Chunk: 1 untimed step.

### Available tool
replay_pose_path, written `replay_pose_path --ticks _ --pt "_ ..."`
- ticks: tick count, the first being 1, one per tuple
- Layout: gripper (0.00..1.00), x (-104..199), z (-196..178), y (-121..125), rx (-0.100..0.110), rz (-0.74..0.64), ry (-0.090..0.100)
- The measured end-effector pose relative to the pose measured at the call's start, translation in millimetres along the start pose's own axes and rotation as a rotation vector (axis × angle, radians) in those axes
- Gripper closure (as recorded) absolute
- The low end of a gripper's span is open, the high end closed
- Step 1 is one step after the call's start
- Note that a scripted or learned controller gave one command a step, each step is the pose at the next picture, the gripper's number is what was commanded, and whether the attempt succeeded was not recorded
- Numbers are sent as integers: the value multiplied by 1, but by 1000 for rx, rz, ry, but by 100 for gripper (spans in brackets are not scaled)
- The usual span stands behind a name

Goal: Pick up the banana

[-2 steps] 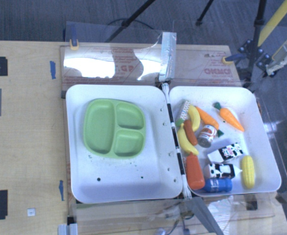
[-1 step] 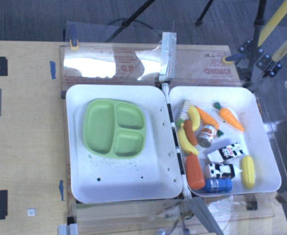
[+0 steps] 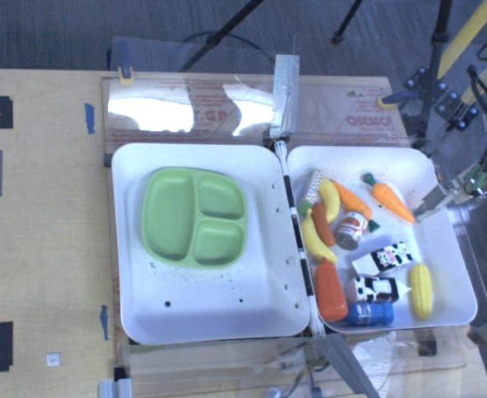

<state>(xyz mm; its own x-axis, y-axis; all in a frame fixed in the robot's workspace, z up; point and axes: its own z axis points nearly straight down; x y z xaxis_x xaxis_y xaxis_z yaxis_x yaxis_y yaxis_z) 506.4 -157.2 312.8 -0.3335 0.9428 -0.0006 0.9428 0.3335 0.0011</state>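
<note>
The banana (image 3: 316, 240) is yellow and curved and lies along the left wall of the right bin (image 3: 455, 247). A second yellow curved piece (image 3: 330, 198) lies just behind it, and a reddish sausage (image 3: 322, 222) rests between the two. My gripper (image 3: 439, 199) hangs at the bin's right rim, near the tip of an orange carrot (image 3: 391, 200). It is well to the right of the banana and apart from it, with nothing seen held in it.
The right bin also holds a second carrot (image 3: 350, 199), a small can (image 3: 353, 228), a red bottle (image 3: 330, 293), a blue object (image 3: 369, 313), two cow-patterned cartons (image 3: 390, 258), and a corn cob (image 3: 421, 290). The left bin (image 3: 135, 305) holds a green divided plate (image 3: 167, 222).
</note>
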Motion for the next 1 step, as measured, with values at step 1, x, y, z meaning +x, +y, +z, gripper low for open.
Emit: replay_pose_path --ticks 1 --pt "0 -55 -47 -47 -2 -54 -3"
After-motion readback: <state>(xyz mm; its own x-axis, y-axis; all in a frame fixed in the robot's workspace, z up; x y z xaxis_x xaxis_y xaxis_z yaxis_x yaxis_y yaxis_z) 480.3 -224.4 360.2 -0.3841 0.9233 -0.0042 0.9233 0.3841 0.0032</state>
